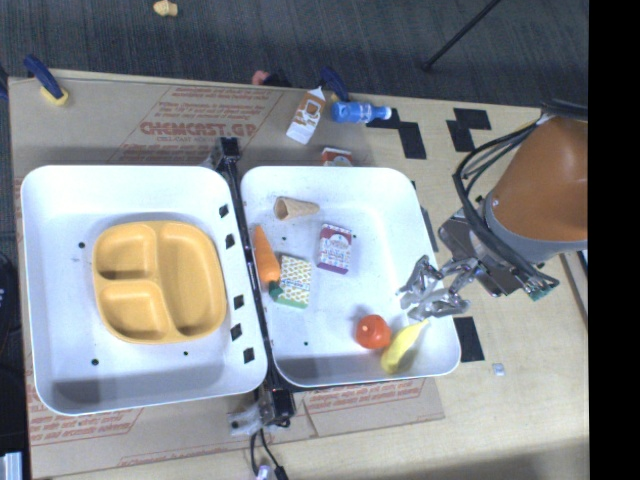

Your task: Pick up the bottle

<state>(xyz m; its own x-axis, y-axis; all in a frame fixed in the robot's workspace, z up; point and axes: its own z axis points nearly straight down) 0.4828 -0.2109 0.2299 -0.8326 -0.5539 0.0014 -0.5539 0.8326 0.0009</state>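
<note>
My metal pincer (428,290) hovers at the right white bin's (425,226) edge above a yellow banana (400,348); its spread I cannot tell. The small blue plastic bottle (352,113) lies on the desk (520,388) beyond.

Bins (60,208) are seen as smooth white plastic with a slight sheen. Divided tray (158,280) is matt yellow plastic. Counter (500,408) is covered in matt brown cardboard with red print. Bottle (358,113) is seen as clear glossy blue plastic. Tomato (372,331) and banana (402,348) look like glossy moulded plastic. Gripper (432,293) is bare shiny metal. Small carton (336,248) looks like printed paperboard.
</note>
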